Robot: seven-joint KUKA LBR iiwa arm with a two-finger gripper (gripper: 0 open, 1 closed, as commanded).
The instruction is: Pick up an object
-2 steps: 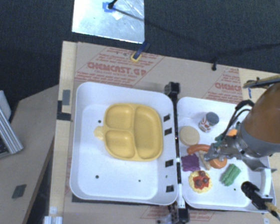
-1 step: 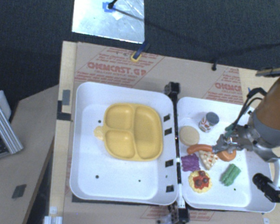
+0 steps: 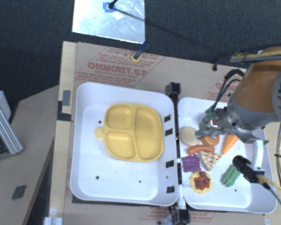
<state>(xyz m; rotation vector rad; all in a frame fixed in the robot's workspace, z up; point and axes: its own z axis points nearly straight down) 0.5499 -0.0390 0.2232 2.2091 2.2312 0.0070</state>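
dark floor behind, cardboard bench [image 3: 120, 67] below, two white bins side by side. left bin [image 3: 80, 178] carries a yellow divided plate [image 3: 129, 132]. right bin [image 3: 256, 201] is packed with toy food: carrot [image 3: 229, 143], pale egg [image 3: 188, 136], sausage [image 3: 200, 149], pizza slice [image 3: 210, 159], purple piece [image 3: 191, 163], little pizza round [image 3: 200, 182], green piece [image 3: 230, 176]. gripper [image 3: 210, 127] sits low over the far cluster, right by an orange piece [image 3: 210, 140]; can't tell how its jaws stand.

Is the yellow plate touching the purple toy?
Apart. The camera view shows the yellow plate in the left bin and the purple toy in the right bin, with the bin walls between them.
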